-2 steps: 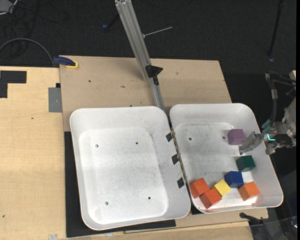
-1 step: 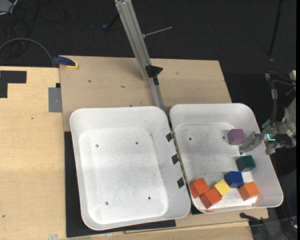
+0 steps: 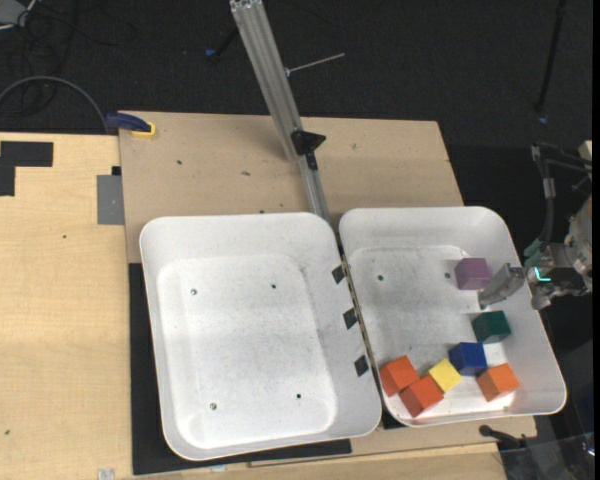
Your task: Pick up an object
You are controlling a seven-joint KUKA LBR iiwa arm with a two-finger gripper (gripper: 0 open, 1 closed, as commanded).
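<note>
Blocks, loose, right bin (image 3: 420, 230): we count a purple block (image 3: 471, 272) near the far wall, and green (image 3: 492, 325), blue (image 3: 467, 357), yellow (image 3: 444, 375) and orange ones crowded into the near corner. Gripper (image 3: 520, 280): at the bin's right rim, just beside the purple block, nothing between its fingers; we cannot tell their spread. We judge purple the easiest pick, since it sits apart.
</note>
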